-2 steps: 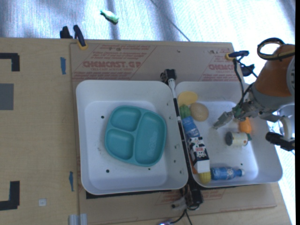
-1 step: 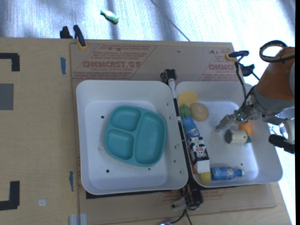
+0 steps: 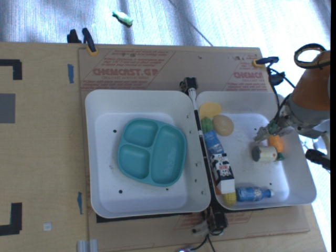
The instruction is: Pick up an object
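- The surface (image 3: 42, 140), covered in brown cardboard, carries two shallow white bins side by side, their inner rims touching along a dark centre seam.
- The left bin (image 3: 102, 193) holds a teal divided plate (image 3: 152, 152) near its middle, with bare white floor open all round it.
- The right bin (image 3: 302, 190) holds the clutter: along its left wall, from far to near, lie a yellow piece (image 3: 210, 109), a green piece (image 3: 207, 123), a beige egg-shaped object (image 3: 223, 125), a blue packet (image 3: 212, 142), a black-and-white carton (image 3: 223, 170) and a yellow block (image 3: 229, 198).
- A blue-labelled bottle (image 3: 253, 193) lies on its side along the near wall.
- The grey-and-orange arm (image 3: 312, 93) reaches over the right rim; the hand (image 3: 270, 129) is low over the bin's right half, and whether it is wide or narrow cannot be told.
- Just beside the hand lie an orange piece (image 3: 276, 142) and a cream roll (image 3: 265, 154), touching each other; open floor lies between them and the left-wall row.
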Controlling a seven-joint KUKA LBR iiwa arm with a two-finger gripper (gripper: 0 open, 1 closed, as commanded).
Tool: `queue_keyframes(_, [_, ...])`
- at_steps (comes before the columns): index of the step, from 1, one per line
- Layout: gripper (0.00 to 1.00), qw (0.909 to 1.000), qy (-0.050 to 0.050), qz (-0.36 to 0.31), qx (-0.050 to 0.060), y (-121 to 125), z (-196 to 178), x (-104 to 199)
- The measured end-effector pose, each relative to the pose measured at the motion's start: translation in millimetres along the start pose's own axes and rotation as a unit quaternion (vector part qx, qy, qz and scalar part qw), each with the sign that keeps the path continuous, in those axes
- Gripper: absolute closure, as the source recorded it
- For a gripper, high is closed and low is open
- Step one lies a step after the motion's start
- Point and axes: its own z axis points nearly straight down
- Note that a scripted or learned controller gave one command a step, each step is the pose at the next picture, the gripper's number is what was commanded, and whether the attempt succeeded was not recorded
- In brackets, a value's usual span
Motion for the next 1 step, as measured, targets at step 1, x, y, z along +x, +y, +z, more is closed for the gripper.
queue_keyframes(1, [1.0,0.9927,-0.001,-0.121,0.004,1.8,-73.7,55.5])
